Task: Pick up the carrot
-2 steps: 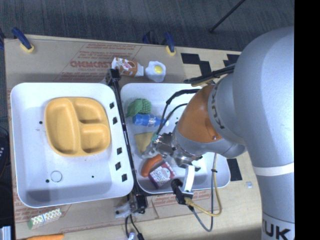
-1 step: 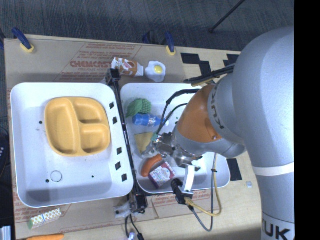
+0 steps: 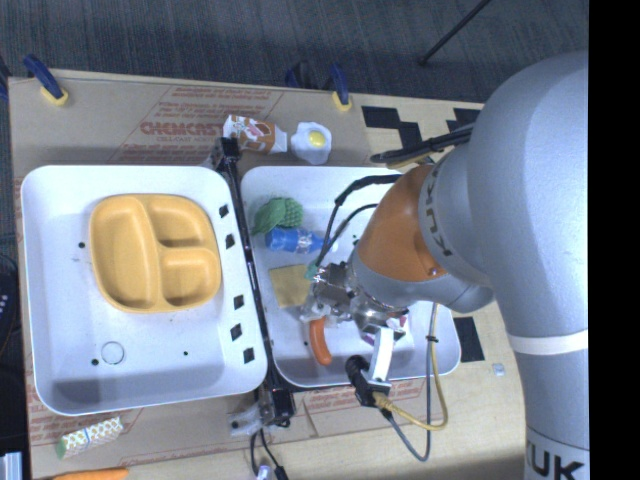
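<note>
Carrot (image 3: 319,343) lies in the right bin (image 3: 440,353), near its front wall, directly below the gripper (image 3: 322,308), which hangs at the carrot's upper end; finger opening cannot be told under the wrist. A good grasp likely means straddling the carrot's short axis at mid-length and closing squarely. Beyond the carrot: 1 green cloth (image 3: 279,213), 1 blue object (image 3: 291,239), 1 tan piece (image 3: 288,286); 1 yellow divided tray (image 3: 155,251) in the left bin (image 3: 60,368), 2 bins.

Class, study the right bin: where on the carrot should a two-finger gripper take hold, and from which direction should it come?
Grip the carrot at mid-length, fingers closing across its narrow width, coming straight down. It lies flat on the bin floor, long axis toward the near wall, so only the top is open. The gripper hangs just above it.
</note>
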Action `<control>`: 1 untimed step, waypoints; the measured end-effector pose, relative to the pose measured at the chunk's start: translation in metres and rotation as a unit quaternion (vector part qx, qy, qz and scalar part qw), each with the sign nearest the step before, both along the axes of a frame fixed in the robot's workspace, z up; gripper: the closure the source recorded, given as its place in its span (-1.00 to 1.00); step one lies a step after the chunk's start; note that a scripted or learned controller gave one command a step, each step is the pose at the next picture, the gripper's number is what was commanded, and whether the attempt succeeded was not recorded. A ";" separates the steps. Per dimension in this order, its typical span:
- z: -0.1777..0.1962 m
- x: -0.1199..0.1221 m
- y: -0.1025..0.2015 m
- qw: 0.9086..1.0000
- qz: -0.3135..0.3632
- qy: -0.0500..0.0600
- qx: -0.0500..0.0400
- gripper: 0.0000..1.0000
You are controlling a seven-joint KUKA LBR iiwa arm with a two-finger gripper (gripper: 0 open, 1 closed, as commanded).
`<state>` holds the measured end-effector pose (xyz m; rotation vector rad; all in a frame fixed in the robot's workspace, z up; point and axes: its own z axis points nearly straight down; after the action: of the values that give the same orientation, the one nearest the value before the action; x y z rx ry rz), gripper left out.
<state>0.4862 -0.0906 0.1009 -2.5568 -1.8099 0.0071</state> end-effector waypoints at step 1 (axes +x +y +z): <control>0.074 -0.010 -0.029 0.995 -0.095 -0.002 -0.002 1.00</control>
<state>0.4759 -0.1198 0.1747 -2.7224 -1.5602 0.0048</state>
